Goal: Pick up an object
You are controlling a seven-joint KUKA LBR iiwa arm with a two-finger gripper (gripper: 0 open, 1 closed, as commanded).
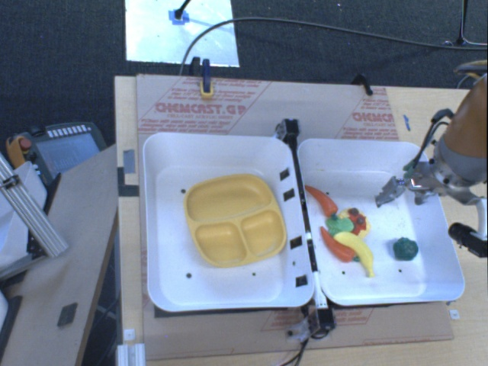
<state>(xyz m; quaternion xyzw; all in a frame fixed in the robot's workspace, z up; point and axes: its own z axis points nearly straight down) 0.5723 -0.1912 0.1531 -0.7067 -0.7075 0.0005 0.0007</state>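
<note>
The right bin (427,284) holds several toy foods. A red chili (322,200) lies near the divider. Below it sits a small green, red and yellow piece (348,222), then a red pepper (335,245) touching a yellow banana (360,252). A green broccoli-like lump (406,248) lies alone further right. My gripper (387,192) hangs over the bin's upper middle, pointing left, above and to the right of the food cluster and apart from every piece. Nothing is visibly held.
The left bin (164,204) holds a yellow divided plate (232,219). A black clipped divider (297,212) runs between the bins. Bare white floor lies around the gripper in the right bin. A teach pendant (65,149) sits off the bench at left.
</note>
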